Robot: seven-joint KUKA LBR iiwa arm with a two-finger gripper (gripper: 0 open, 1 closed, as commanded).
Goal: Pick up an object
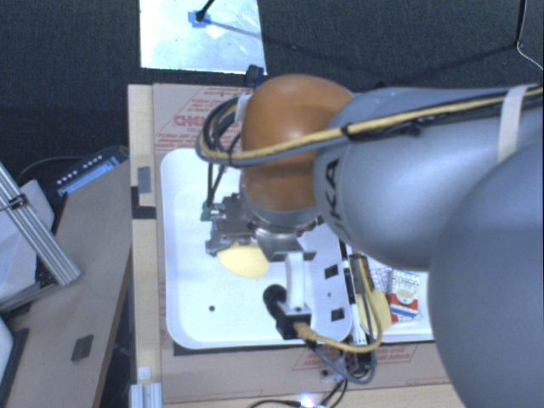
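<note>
Tool (223, 232): low in left bin (183, 253), opening not discernible | Yellow object (245, 263): on bin floor, touching tool's lower-right side, long axis roughly left-right | Grasp unconfirmed.

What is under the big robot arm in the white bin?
A pale yellow, rounded object lies in the white bin, right below the claw. To its right, a colourful printed item peeks out. The arm covers the rest of that side.
</note>
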